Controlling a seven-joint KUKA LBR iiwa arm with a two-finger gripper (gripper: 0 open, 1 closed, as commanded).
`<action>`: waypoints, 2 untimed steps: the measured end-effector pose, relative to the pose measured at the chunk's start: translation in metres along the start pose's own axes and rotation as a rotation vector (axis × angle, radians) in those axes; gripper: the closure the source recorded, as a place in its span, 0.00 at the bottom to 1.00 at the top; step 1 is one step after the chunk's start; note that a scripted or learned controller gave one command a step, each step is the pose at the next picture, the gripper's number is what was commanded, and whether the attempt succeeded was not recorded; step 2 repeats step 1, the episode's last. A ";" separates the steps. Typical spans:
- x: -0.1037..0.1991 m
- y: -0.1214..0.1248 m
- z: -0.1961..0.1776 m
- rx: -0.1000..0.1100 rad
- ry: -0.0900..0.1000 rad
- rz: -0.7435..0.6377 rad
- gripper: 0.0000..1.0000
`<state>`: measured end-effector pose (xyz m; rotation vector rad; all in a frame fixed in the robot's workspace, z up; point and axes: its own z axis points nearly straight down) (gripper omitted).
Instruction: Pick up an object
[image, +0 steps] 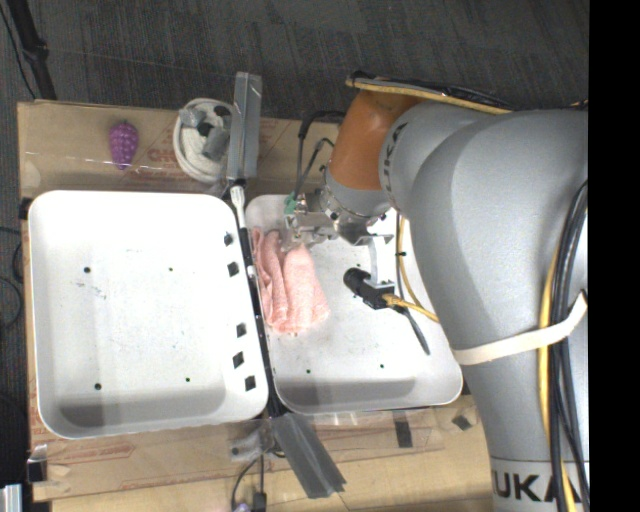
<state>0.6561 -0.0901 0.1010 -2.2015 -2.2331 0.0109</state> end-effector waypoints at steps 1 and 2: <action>0.002 0.000 -0.091 -0.008 -0.001 -0.280 1.00; 0.002 0.000 -0.091 -0.008 -0.001 -0.280 1.00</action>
